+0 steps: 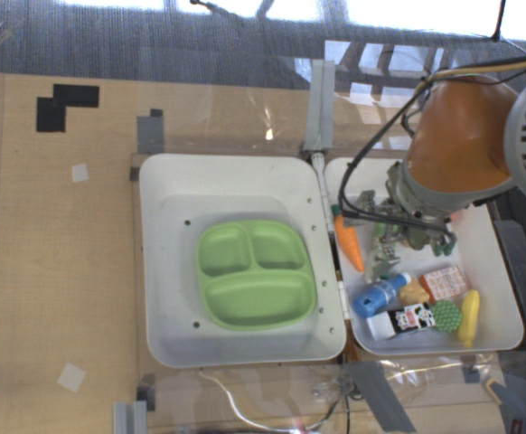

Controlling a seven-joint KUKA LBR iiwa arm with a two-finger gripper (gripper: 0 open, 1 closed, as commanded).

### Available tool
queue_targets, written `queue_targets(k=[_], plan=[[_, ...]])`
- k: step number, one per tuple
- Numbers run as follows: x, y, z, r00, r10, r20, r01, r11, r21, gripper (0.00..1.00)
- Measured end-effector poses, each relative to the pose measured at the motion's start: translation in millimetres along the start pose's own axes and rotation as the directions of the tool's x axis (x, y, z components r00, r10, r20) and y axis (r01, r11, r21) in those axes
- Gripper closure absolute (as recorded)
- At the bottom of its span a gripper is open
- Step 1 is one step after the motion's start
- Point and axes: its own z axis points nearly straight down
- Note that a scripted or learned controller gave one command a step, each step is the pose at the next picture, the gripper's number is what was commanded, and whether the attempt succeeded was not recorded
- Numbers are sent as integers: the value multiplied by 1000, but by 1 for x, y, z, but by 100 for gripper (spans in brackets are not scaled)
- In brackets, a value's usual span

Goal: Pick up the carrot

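Observation:
The carrot (349,243), orange with a green top, lies against the left wall of the right bin (507,328), its tip pointing toward the front. My gripper (388,250) hangs over the middle of that bin, just right of the carrot and apart from it. The orange-banded wrist above hides much of the gripper and the back of the bin.
A green divided plate (256,272) sits in the left bin (164,242). At the front of the right bin lie a blue bottle (376,297), a black-and-white carton (408,319), a pink box (446,283), a green item (446,315) and a yellow piece (469,317).

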Motion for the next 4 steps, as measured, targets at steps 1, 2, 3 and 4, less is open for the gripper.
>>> queue_targets(k=[1,2,3,4], plan=[[-10,17,-1,974,-228,3,228,974,0,0],[18,-64,95,943,-332,10,332,943,10,0],[-39,-38,-32,940,-341,14,341,940,8,0],[-42,-74,39,992,-126,-2,126,992,-1,0]])
